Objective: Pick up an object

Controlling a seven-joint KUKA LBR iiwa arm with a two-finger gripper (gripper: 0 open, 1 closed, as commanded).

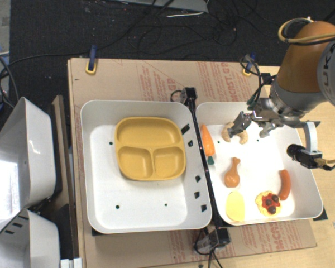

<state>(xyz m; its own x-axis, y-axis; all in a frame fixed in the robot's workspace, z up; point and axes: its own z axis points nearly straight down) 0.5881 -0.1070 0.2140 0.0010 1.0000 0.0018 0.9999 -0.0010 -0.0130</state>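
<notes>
Since the claw (255, 125) hangs spread and empty beside the toy bone (234, 132) in the right bin (301, 175), that light, rigid, slick plastic likely wants pinching mid-shaft.

Matt yellow plastic tray (151, 148), smooth white plastic bins (100, 205), cardboard underlay (134, 77)
</notes>
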